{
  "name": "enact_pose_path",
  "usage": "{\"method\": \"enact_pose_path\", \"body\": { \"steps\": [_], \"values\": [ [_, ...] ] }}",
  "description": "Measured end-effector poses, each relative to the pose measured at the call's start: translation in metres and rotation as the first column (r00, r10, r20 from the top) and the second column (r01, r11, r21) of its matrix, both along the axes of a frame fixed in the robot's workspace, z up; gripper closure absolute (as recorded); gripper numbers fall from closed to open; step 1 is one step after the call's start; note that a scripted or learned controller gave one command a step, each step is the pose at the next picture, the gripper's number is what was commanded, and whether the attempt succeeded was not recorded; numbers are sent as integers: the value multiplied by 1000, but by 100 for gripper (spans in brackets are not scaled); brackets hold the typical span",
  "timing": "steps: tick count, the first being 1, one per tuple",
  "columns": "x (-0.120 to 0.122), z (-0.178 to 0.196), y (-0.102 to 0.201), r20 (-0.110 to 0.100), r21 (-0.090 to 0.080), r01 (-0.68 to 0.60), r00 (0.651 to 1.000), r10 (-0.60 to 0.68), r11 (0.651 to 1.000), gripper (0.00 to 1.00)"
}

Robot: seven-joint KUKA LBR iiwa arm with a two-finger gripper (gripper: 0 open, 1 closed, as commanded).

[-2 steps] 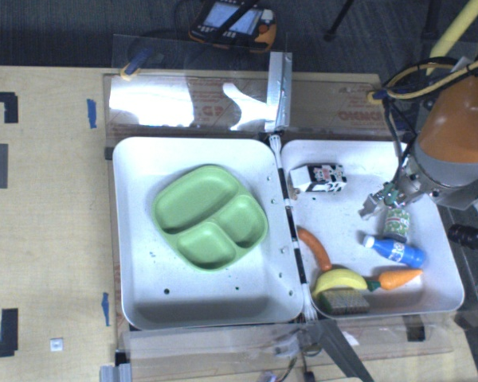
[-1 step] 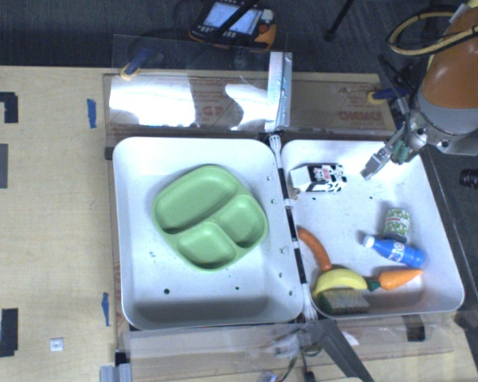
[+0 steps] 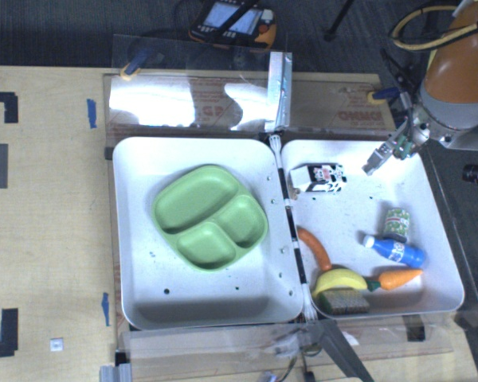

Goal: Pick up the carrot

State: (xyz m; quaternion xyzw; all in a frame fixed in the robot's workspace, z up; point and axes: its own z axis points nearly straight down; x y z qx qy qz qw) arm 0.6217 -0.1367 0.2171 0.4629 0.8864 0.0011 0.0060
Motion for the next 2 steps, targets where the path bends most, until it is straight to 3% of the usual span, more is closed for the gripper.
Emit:
{"method": "enact_pose_path", "body": {
  "steps": [1, 2],
  "values": [
    [26, 9, 98, -6, 3, 23, 1000, -23, 1000, 100],
    [36, -10, 140, -7, 4, 259, 966, -259, 966, 100]
  ]
}}
